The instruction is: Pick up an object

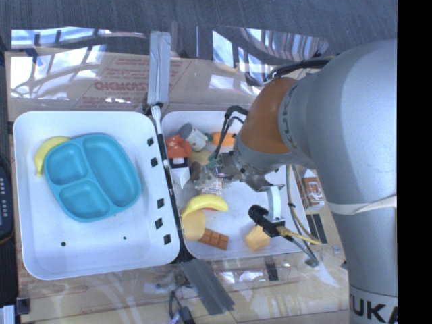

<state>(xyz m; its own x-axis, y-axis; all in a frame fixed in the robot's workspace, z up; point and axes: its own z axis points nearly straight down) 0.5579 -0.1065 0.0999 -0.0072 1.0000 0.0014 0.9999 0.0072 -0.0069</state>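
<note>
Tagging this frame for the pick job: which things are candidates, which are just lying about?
Job: gripper, in the right bin; banana, brown block, yellow chunk, red toy.

Lying about: left bin, blue tray, yellow piece.

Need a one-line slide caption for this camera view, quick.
KUKA arm reaches over the right bin of toy food; blue divided plate lies in the left bin.

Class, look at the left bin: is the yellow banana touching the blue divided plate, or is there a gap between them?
Touching, as far as the camera view shows: the yellow banana curves along the upper left rim of the blue divided plate, its inner edge tucked against that rim with no white bin floor showing between them.
</note>
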